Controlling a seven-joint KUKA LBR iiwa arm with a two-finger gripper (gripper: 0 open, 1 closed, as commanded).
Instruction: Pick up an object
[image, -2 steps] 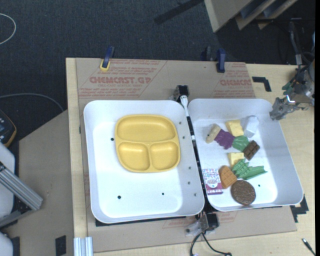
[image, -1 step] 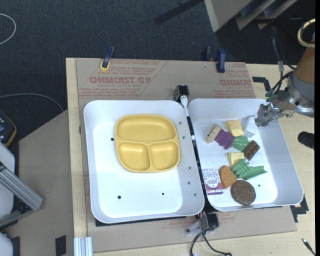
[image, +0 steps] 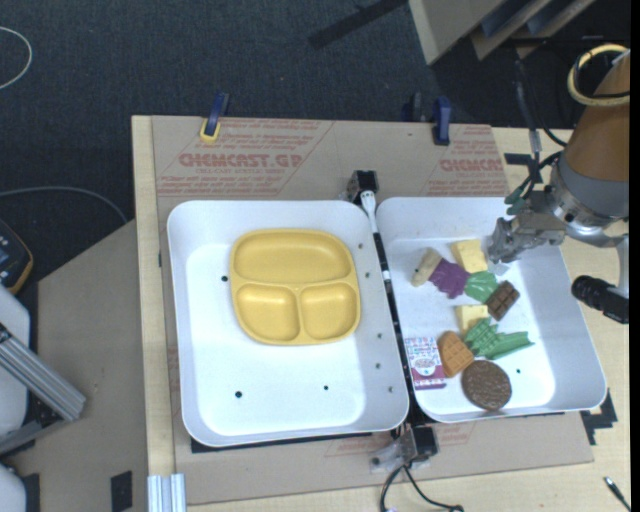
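Toys lie heaped in the right bin (image: 575, 330): a purple piece (image: 449, 277) at their middle, a yellow block (image: 468, 254) just above it, a green one (image: 496, 340) below, a brown disc (image: 486, 384) lowest. The tool (image: 503, 245) hangs just right of the yellow block; its state cannot be told. A yellow tray (image: 294, 283) sits in the left bin (image: 205, 380).

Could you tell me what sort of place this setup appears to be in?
Most likely a robotics lab: a grey arm's gripper hangs over two white bins clamped to a board, one holding a yellow divided tray, the other toy food.
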